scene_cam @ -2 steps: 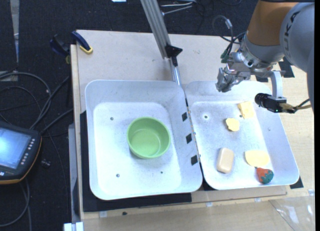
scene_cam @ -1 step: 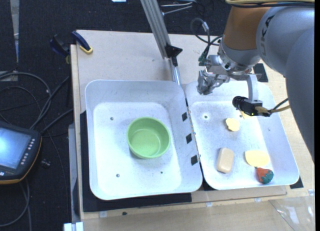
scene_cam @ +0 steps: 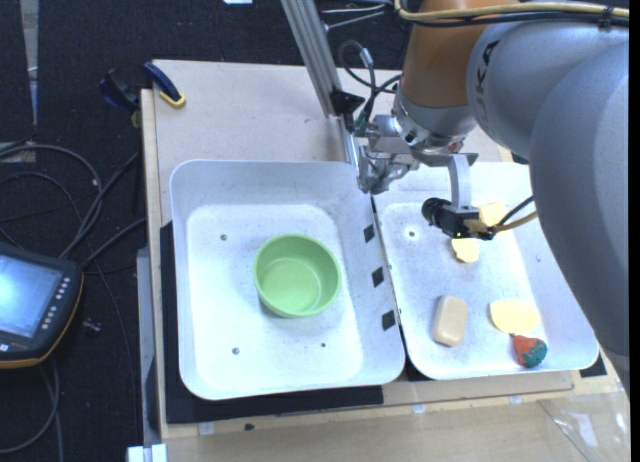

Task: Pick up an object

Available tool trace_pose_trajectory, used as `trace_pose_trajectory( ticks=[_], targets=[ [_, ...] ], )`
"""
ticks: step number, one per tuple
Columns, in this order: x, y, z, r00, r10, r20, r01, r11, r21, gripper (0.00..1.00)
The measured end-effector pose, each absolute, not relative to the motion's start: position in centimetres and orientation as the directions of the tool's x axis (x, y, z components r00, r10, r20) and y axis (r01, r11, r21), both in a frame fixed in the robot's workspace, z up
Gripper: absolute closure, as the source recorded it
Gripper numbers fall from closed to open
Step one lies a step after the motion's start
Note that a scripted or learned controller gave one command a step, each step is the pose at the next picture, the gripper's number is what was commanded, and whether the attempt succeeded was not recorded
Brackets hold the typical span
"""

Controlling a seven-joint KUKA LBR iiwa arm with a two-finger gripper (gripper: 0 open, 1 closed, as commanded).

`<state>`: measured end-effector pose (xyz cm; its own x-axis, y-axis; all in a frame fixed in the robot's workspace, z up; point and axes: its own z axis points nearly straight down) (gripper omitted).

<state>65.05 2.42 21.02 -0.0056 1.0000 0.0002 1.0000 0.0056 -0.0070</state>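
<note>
My gripper (scene_cam: 373,182) hangs over the far end of the ridge between the two bins, with nothing visibly in it. A green bowl (scene_cam: 296,275) sits upright in the middle of the left bin (scene_cam: 200,250). The right bin (scene_cam: 420,350) holds a tan block (scene_cam: 450,320), a flat yellow piece (scene_cam: 513,316), a red and teal lump (scene_cam: 529,351) at the near right corner, and a small yellow piece (scene_cam: 466,249) farther back. All of these lie apart from the gripper, nearer the camera.
A black fitting with a cable (scene_cam: 447,216) hangs from the wrist over the right bin's far part, beside another yellow bit (scene_cam: 491,215). A slanted metal rail (scene_cam: 310,40) rises behind the bins. The grey arm (scene_cam: 560,100) covers the right bin's far right side.
</note>
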Motion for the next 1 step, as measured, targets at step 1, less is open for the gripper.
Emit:
trace_pose_trajectory(
  ticks=[1],
  targets=[
    [64.58, 8.51, 22.14, -0.006, 1.000, 0.000, 1.000, 0.006, -0.006, 1.00]
  ],
)
